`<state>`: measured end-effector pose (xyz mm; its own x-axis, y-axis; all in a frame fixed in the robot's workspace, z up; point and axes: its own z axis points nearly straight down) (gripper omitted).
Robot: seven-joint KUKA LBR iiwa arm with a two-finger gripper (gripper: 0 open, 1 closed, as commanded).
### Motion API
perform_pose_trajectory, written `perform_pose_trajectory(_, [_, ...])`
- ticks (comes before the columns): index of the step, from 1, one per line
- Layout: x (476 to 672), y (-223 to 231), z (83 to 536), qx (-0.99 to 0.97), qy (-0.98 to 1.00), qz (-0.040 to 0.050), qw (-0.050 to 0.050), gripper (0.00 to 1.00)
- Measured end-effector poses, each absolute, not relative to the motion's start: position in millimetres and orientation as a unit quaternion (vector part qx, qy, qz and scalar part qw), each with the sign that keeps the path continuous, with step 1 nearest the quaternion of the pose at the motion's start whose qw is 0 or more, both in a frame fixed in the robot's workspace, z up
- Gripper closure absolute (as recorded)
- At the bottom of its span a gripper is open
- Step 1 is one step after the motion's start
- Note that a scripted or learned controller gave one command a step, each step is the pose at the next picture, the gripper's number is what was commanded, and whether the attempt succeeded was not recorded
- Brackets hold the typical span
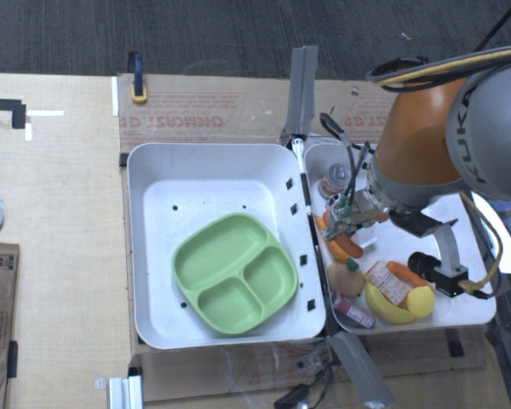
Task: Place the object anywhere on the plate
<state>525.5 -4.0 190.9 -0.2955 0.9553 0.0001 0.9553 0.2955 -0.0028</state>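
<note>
A: Camera view, left bin (145, 228): what lies in it?

B: A pale green plate (234, 273) with three compartments, lying near the bin's middle, nothing on it.

A: And the right bin (481, 313)?

B: The arm (443, 135) leans over it from the right, orange band above the wrist. The gripper (347, 214) sits low at the bin's left side, just above an orange carrot-like piece (347, 247).

A: Is it holding anything?

B: I cannot tell; the wrist and cables hide the tips, and nothing shows plainly between them.

A: What else is in that bin?

B: A banana (390, 307) touching a yellow lemon (420, 301), a second orange piece (404, 273) beside them, a brownish pear-like fruit (347, 279), and a small packet (387, 283) on the banana.
</note>
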Motion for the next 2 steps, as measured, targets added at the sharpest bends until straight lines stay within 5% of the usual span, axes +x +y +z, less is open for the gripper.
perform_pose_trajectory(1, [512.3, 71.3, 190.2, -0.608, -0.794, 0.0016, 0.001, 1.0])
perform_pose_trajectory(2, [512.4, 70.8, 190.3, -0.608, -0.794, 0.0016, 0.001, 0.0])
